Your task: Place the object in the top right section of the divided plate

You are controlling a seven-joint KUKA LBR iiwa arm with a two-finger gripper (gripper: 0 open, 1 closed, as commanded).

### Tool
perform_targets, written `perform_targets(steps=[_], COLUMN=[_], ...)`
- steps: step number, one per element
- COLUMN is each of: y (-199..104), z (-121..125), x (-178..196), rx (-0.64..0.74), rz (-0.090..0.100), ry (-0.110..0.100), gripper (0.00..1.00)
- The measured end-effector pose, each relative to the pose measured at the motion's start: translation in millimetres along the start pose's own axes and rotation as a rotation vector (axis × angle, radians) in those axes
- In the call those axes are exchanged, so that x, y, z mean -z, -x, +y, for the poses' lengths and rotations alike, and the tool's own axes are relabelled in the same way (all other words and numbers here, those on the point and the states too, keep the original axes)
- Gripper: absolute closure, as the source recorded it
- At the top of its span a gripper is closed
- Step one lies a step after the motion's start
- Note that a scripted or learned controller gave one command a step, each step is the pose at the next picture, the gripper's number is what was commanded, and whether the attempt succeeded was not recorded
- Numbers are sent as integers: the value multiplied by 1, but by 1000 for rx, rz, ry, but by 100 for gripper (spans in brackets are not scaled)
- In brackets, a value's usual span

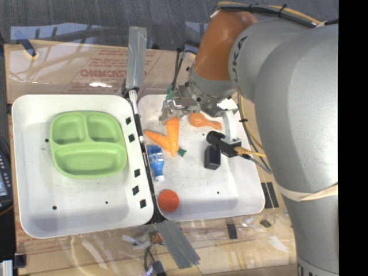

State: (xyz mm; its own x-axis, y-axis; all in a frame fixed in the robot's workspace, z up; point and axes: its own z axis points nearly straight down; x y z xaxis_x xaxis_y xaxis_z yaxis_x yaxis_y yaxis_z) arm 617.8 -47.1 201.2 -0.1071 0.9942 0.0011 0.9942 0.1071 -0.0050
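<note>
The camera view looks down on two shallow white plastic bins set side by side on a sheet of brown cardboard [69, 68]. In the left bin [29, 211] sits a light green divided plate [89, 157] with two small sections along its far side and one wide section along its near side. Its top right section [104, 128] is the one nearest the wall shared by the bins.

The grey arm with its orange band [221, 45] reaches in from the right and comes down over the far left part of the right bin [233, 194]. Its metal two-finger gripper [171, 114] is low, right over the upper end of an orange plastic carrot [172, 132] that points toward the near side. Gripper and carrot meet or nearly meet, but whether the carrot is clamped cannot be told, and the hand's state is not readable either.

The carrot is in the right bin, well apart from the plate. A second orange carrot with a green tip [158, 140] lies slantwise beside it, and the two touch or cross near their lower ends. Just right of the gripper lies a pale orange rounded piece [201, 120] that tapers to the right. A small blue tube with a white cap [156, 161] lies along the left wall, and an orange-red ball [168, 200] rests in the near left corner.

A strip of grey tape [137, 53] runs away from the far end of the seam between the bins.
</note>
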Motion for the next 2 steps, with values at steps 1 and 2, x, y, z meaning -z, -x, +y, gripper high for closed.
perform_targets(steps=[1,2], y=[-3,-71], z=[21,47], x=[-10,-9], rx=[261,312], rz=[-2,0], ry=[5,5], gripper=[100,100])
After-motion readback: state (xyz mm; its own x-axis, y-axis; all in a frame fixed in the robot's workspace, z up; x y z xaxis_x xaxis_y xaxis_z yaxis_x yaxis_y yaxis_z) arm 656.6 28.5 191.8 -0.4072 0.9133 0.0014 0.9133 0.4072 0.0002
